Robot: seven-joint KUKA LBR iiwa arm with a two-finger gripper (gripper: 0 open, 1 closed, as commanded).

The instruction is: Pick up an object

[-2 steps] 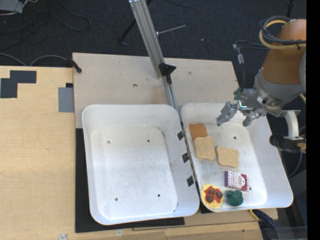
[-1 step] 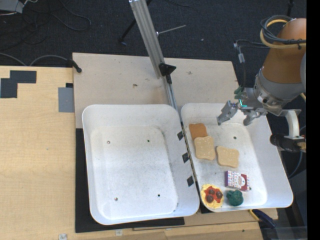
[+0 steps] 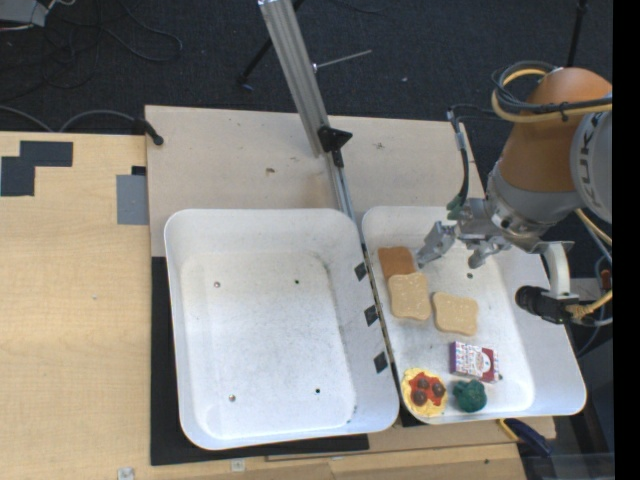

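In the right bin (image 3: pixel 540 388) lie a brown bread slice (image 3: pixel 396 261), a pale toast slice (image 3: pixel 409 296), another toast slice (image 3: pixel 456 314), a small purple and white packet (image 3: pixel 472 360), a pizza-like disc with red dots (image 3: pixel 424 392) and a green lump (image 3: pixel 468 396). My gripper (image 3: pixel 461 245) hangs over the far part of this bin, just right of the brown slice. Its two grey fingers (image 3: pixel 436 242) are spread apart, open, with nothing between them.
The left bin (image 3: pixel 200 230) sits beside the right one, split from it by a divider with black clips (image 3: pixel 366 288). A slanted aluminium rail (image 3: pixel 300 78) rises behind the bins. A black cable fitting (image 3: pixel 545 303) sticks out at the right.
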